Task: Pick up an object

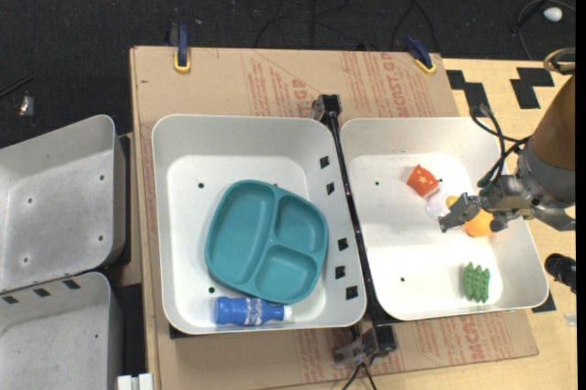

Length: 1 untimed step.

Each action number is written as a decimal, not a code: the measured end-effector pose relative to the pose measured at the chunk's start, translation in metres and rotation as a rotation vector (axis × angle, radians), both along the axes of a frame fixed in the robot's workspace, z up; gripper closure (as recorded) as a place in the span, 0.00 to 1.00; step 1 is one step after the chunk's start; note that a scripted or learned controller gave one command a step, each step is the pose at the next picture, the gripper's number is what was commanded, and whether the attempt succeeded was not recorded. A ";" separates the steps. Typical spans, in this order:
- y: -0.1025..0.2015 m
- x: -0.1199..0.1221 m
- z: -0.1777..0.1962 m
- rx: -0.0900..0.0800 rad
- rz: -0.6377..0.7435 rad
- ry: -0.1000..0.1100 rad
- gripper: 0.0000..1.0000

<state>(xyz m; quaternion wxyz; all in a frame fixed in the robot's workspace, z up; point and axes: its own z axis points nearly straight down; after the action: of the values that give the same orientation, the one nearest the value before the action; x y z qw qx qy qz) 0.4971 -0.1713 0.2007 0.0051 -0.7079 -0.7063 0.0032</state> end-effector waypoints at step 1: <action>0.000 0.003 0.005 -0.002 0.003 -0.011 0.00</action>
<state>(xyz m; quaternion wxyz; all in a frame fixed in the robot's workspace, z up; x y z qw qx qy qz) 0.4999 -0.1711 0.2058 0.0004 -0.7068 -0.7074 0.0003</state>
